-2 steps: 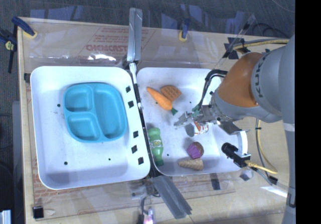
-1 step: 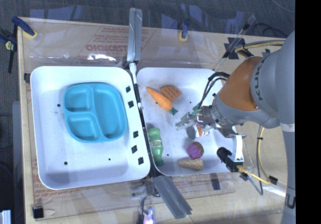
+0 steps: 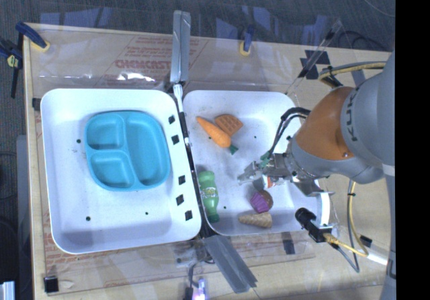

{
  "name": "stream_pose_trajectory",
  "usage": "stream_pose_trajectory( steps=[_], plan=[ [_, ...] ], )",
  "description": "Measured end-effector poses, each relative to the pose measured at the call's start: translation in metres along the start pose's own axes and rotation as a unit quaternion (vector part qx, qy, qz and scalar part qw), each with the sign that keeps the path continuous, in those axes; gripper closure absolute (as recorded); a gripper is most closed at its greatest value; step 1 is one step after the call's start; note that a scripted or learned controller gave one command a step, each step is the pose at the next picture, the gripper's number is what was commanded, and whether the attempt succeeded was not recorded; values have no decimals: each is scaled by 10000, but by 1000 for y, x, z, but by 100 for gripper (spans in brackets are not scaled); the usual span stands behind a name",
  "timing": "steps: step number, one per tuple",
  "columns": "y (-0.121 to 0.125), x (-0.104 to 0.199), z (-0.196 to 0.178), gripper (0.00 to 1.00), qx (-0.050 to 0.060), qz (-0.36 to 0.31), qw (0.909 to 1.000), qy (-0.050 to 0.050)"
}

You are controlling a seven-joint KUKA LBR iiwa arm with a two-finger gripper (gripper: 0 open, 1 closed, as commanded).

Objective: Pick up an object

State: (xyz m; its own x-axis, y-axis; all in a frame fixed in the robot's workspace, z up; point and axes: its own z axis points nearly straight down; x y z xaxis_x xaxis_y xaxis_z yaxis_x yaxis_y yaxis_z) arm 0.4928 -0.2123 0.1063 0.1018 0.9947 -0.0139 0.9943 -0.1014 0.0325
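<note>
My gripper [image 3: 261, 174] hangs low in the right bin [image 3: 265, 102], near its right-hand middle, just above a purple toy [image 3: 261, 202]. A tan cone-shaped toy [image 3: 256, 220] lies right below the purple one, against the bin's near wall. A green bottle [image 3: 208, 193] lies along the bin's left wall. An orange carrot [image 3: 215, 132] and a brown waffle piece [image 3: 230, 123] rest together in the upper left of that bin. I see nothing held in the gripper.
The left bin [image 3: 60, 177] holds a blue divided tray [image 3: 127, 151]. The grey arm with its orange band [image 3: 329, 134] covers the right bin's right side. Cables and a black fitting [image 3: 310, 221] trail past the bin's near right corner.
</note>
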Motion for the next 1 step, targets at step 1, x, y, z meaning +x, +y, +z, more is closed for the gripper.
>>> stream_pose_trajectory(
  steps=[1],
  plan=[
    [25, 6, -1, 0, -5, 11, 10000, 35]
  ],
)
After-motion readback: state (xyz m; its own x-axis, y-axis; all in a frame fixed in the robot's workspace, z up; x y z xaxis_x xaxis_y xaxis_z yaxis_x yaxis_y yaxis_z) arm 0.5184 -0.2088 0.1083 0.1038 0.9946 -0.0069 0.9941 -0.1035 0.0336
